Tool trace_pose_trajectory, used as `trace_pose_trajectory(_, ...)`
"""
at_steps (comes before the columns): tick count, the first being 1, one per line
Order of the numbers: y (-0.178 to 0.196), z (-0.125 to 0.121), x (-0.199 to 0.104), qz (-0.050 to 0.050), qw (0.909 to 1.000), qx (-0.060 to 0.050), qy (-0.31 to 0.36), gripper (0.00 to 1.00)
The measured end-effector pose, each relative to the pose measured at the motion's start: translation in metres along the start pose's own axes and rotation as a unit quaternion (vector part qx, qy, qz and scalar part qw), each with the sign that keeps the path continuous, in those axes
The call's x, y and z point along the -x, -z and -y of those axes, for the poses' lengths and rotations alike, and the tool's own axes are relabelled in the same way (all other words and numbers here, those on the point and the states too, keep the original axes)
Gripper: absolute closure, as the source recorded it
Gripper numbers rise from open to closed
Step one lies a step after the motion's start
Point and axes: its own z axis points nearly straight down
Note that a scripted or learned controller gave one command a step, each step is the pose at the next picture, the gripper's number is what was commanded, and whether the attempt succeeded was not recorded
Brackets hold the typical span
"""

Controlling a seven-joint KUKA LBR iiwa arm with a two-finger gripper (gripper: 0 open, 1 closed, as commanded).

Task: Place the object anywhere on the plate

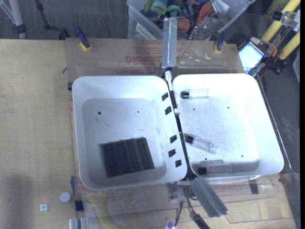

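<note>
Camera view: looks down at a slant on two shallow white bins set side by side on a tan wooden desk (33, 128).
Left white bin (78, 128): holds a dark ribbed rectangular plate (127, 156), lying flat on the floor near the front wall and slightly turned.
Right white bin (267, 128): holds three clear plastic tubes with black caps, none of them on the plate.
Far clear tube (195, 94): long axis runs left to right, cap pointing left toward the divider, close to the back wall.
Middle clear tube (201, 144): long axis slants from upper left to lower right, dark cap at the upper left, just beside the divider.
Near clear tube (217, 168): long axis almost left to right, cap at the left, lying along the front wall.
Claw: whether it is wide, narrow or holding anything cannot be told.
Divider: small black tabs (172, 138) line the shared rim; a grey metal bar (167, 42) rises behind it.
Room: a clear tub of colourful toys (190, 4) stands beyond the desk; blue clamps (84, 39) grip its far edge.
</note>
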Motion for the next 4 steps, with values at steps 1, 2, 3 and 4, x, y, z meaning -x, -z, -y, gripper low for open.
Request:
trace_pose_trajectory(1,0.013,-0.001,0.001,0.005,1.0,0.0,0.0,1.0)
trace_pose_trajectory(2,0.025,-0.001,0.003,0.01,0.9999,0.001,0.001,1.0)
trace_pose_trajectory(3,0.038,-0.002,0.004,0.016,0.9999,0.001,0.001,1.0)
trace_pose_trajectory(4,0.051,-0.003,0.005,0.022,0.9998,0.002,0.001,1.0)
